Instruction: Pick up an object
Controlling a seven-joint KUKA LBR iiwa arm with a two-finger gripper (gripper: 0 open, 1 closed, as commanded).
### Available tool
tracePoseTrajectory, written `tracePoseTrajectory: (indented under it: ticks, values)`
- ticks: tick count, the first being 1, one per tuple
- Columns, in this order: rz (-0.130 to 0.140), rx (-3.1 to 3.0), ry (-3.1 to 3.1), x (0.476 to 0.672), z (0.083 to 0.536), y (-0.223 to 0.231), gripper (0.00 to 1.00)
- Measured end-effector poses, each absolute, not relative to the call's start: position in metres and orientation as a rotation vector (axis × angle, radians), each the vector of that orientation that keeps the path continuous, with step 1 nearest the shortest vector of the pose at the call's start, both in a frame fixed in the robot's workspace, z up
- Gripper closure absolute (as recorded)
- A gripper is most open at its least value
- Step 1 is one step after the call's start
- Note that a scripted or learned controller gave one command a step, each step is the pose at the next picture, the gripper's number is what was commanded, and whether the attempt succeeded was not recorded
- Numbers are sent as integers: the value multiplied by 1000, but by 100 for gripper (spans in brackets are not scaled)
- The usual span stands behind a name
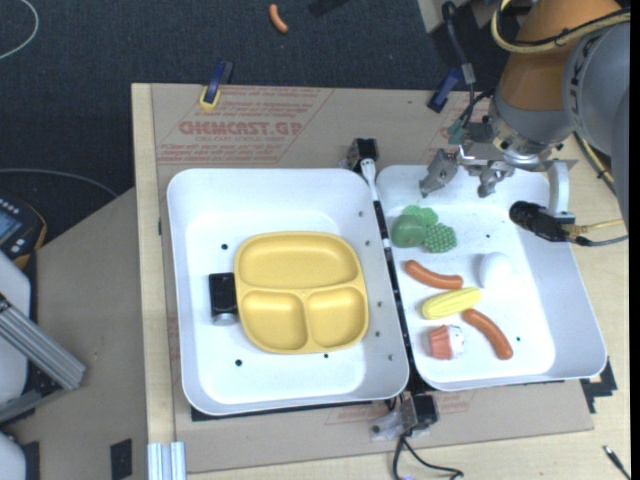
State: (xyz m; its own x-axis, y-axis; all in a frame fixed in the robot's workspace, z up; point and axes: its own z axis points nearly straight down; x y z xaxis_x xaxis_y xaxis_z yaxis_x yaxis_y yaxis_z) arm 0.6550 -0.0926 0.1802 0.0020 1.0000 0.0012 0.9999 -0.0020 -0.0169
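Bench w/ cardboard top: 2 white bins side by side.

Red lettering on the cardboard sheet reads "CHEMCAST GP".

- This is a robotics lab or test cell, not a home kitchen.
- A grey industrial robot arm with an orange band reaches over a brown cardboard-covered bench printed with red lettering.
- Blue and yellow spring clamps pin the sheet down.
- Loose black cables trail off the bench edge.
- Silver aluminium framing stands on dark carpet.
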Motion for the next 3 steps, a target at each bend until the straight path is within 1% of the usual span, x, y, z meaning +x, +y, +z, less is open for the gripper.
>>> tracePoseTrajectory:
  ticks: [1, 3]
  values:
    - [1, -2221, -2221, 658, 190, -92, 0]
    - [5, -2218, -2219, 654, 91, -99, 0]
